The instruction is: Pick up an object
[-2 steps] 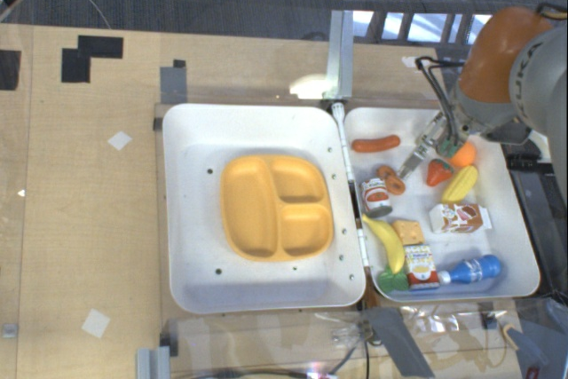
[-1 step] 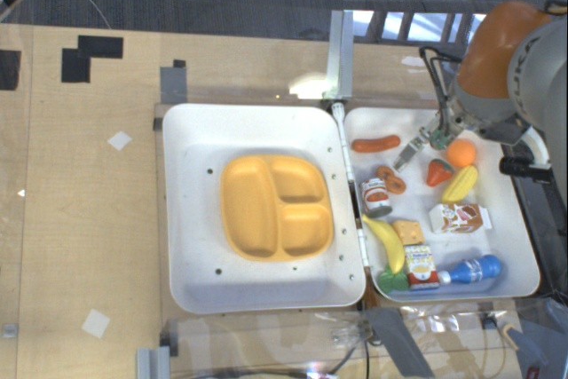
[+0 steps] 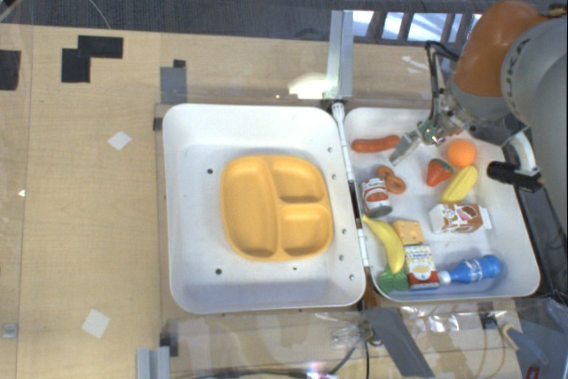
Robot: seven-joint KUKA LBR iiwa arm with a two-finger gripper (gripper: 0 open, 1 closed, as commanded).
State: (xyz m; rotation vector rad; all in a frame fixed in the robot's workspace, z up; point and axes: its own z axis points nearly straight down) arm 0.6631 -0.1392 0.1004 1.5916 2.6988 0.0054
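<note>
Camera view has the gripper [image 3: 410, 144] hovering over the right bin [image 3: 524, 266], can't tell its opening. I'd drop straight onto the sausage [image 3: 375, 143], squarely across it.

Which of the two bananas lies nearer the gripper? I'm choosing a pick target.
The banana beside the orange, at, is nearer the gripper; the other banana lies farther down by the divider.

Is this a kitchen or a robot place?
Most likely a robot lab, not a kitchen. A grey robot arm reaches over a bench with two white bins; one holds toy food, the other a yellow divided plate.
</note>
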